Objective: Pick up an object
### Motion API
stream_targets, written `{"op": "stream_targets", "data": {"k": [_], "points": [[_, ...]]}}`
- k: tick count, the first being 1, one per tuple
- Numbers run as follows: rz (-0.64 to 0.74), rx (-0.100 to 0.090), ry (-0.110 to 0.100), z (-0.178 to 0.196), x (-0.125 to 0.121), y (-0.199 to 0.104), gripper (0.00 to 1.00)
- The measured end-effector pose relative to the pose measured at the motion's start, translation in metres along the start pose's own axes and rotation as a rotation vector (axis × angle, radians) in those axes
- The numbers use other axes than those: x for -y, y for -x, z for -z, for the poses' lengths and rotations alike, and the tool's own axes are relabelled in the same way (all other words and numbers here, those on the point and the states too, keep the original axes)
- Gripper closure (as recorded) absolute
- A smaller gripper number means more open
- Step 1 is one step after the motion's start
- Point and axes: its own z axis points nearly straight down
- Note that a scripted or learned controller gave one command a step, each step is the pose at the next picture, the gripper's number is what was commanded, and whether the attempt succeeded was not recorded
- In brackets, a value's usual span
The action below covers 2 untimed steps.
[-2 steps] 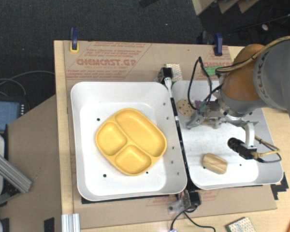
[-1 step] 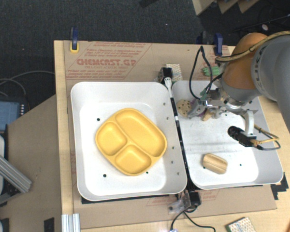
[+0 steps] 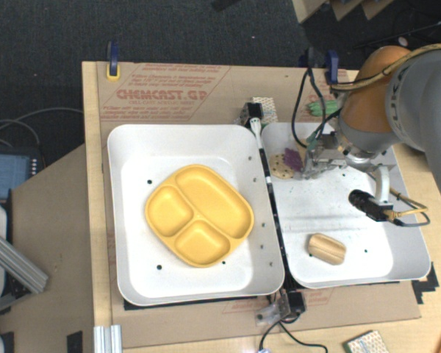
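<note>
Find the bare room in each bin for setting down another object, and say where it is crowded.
Left bin: only the margins round the yellow divided tray, widest at the corners. Right bin: the middle floor between the end effector and the wooden block. Crowded: its far-left corner, with purple object and perforated disc.

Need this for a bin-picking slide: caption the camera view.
Gripper beside a purple object in the right bin, tan block nearby; yellow divided tray in the left bin.

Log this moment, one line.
gripper: over right white bin, far side | purple-and-tan object: beside gripper | tan wooden cylinder: apart | yellow divided plastic tray: left bin
</note>
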Motion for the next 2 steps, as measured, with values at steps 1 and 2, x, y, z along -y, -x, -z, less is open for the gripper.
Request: {"op": "stream_targets", "data": {"k": [1,2], "points": [[0.000,0.000,-0.001,-0.001,0.000,0.000,0.00],[0.003,-0.007,-0.022,-0.010,-0.044,-0.004,0.00]]}}
